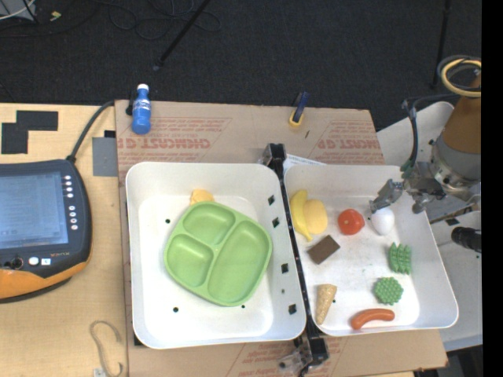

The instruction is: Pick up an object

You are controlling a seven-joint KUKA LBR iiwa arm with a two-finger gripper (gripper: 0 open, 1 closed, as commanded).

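Fingers [385, 197] seen parted, nothing gripped, poised at right bin [440, 289] edge above white egg [383, 221]; descent best centred over egg, tomato [350, 222] avoided.

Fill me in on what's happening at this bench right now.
A grey robot arm reaches in from the right, its gripper hovering over the right bin, just above a white egg-shaped piece beside a red tomato. Nothing is lifted yet. Other toy foods lie around them. The left bin holds a green divided plate.
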